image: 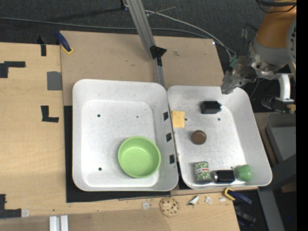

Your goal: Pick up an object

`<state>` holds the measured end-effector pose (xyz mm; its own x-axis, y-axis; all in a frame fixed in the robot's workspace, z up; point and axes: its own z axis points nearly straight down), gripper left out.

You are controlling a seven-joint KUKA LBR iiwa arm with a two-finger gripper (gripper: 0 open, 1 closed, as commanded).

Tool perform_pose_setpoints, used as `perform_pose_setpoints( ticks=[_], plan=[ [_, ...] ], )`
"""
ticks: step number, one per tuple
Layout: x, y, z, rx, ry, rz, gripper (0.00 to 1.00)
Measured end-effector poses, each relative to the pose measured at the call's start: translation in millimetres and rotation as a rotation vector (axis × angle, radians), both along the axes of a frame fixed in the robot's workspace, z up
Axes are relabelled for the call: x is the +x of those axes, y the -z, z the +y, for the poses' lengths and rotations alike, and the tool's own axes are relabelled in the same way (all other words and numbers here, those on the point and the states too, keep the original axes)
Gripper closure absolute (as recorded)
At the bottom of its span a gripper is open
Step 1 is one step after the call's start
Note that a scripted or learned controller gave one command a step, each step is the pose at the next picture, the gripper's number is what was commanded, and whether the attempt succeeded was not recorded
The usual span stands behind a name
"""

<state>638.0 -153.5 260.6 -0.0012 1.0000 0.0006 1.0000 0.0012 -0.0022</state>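
As we look down on the bench, the gripper (pixel 230 84) hangs over the far right corner of the right bin (pixel 257 129), and we can't tell from here how its fingers are set; we see nothing caught in it. Just near and left of it a small black block (pixel 210 107) lies on the bin floor, apart from the gripper. Further toward us sits a brown round piece (pixel 198 137), out in the middle of that bin. Over on the left rim, a yellow square (pixel 178 119) rests against the wall where the two bins meet. Along the near edge we've got a row: a green-and-white can (pixel 202 172), a black cylinder (pixel 223 176) touching it, and a green ball (pixel 244 173) just beside that on the right. Across in the left bin (pixel 91 95), a green bowl (pixel 139 157) sits upright in the near right corner. Outside the bins, a cookie (pixel 167 207) lies on the bench.
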Motion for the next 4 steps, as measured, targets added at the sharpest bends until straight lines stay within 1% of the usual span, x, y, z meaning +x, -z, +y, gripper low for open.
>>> perform_pose_setpoints(
  ticks=[1, 2, 3, 4],
  plan=[
    [0, 0, 0, 0.000, 0.000, 0.000, 0.00],
    [4, 49, 6, -0.001, -0.001, 0.006, 0.00],
    [0, 115, 1, -0.001, 0.001, 0.008, 0.00],
    [-2, 172, 2, -0.001, 0.000, 0.006, 0.00]
  ],
)
